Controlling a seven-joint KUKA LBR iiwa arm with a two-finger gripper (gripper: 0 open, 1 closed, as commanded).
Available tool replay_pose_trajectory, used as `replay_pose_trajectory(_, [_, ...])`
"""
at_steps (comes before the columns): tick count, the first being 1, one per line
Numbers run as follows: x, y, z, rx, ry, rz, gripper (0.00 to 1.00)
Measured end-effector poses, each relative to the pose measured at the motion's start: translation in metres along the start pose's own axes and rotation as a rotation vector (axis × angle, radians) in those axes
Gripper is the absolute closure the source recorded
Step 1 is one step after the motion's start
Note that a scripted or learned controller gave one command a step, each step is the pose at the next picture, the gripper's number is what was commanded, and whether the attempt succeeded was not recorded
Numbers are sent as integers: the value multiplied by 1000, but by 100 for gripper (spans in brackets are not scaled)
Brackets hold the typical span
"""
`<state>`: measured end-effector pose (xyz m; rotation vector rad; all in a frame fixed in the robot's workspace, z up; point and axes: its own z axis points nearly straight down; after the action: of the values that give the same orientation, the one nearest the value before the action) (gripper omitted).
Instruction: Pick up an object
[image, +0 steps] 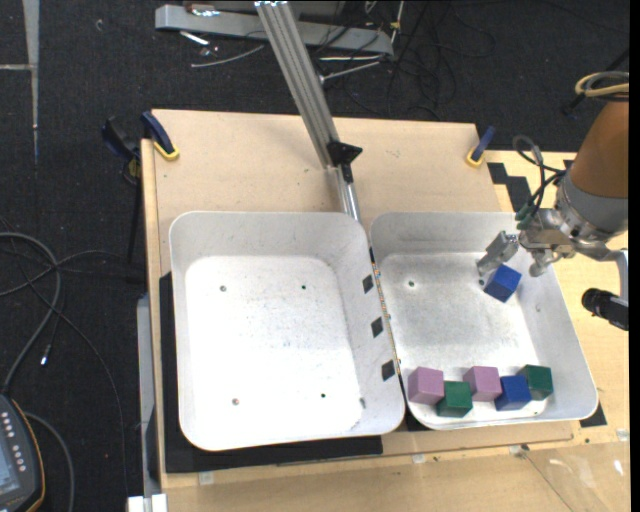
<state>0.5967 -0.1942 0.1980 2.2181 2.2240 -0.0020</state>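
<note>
Arm (600, 170): grey with orange band, coming in from the right side, ending above the far right part of the right bin.
Tool (515, 258): over the right bin (440, 240), near its far right corner; two fingers (494, 256) pointing down and to the left, spread apart.
Held block: blue block (502, 283), tilted, its top sitting between the fingers; clamped or only touched, cannot tell; seems lifted off the floor of the right bin, not sure.
Row of blocks: five small blocks along the near wall of the right bin, well apart from the tool.
Order in the row, from the left end: purple block (426, 384), green block (456, 398), second purple block (484, 382), second blue block (514, 390), dark green block (538, 380).
Contacts in the row: neighbours touching or just beside each other; the green block slightly nearer to the wall than the purple ones.
Left bin (190, 300): white, speckled, side by side with the right bin, rims meeting in the middle.
Desk (260, 170): light wood, carrying both bins.
Metal pole (305, 90): grey, slanting from behind the desk down to the far edge of the right bin where both bins meet.
Clamps: yellow-blue clamp (160, 138) at the far left corner of the desk, another clamp (480, 148) at the far right corner, beyond the right bin.
</note>
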Motion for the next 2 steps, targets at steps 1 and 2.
replay_pose_trajectory(1, [-27, -1, 92, -1, 1, 1, 0])
replay_pose_trajectory(2, [-5, 68, 102, -7, 1, -3, 0])
